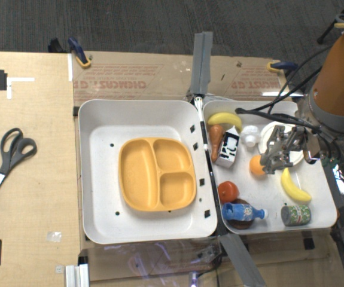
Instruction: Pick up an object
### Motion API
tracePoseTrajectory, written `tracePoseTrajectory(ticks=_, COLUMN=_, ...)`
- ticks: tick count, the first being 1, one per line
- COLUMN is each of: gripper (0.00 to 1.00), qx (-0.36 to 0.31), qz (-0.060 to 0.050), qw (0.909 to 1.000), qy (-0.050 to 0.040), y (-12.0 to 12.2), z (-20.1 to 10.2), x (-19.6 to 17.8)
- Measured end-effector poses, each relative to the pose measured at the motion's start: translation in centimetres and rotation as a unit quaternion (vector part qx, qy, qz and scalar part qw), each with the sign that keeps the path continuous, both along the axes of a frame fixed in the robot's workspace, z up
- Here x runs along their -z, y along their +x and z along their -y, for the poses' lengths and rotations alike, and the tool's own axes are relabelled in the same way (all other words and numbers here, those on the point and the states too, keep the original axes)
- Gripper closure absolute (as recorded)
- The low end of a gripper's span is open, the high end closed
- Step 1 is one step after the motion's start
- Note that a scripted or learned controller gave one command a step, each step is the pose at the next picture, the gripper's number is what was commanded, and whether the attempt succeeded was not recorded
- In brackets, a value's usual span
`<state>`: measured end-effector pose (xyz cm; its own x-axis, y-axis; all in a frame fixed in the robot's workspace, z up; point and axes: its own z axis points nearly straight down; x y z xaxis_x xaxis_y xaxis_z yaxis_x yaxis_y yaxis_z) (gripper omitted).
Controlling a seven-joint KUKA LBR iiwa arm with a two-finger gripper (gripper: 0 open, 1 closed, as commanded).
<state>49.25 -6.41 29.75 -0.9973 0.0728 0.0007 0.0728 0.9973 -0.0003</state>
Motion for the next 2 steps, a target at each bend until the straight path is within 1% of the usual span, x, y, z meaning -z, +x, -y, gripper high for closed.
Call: tracePoseTrajectory(ticks=2, gripper=1.00, qx=0.000, qz=0.000, qw=1.0000, qy=0.0001, y=0.47, z=0.06, x=-1.46)
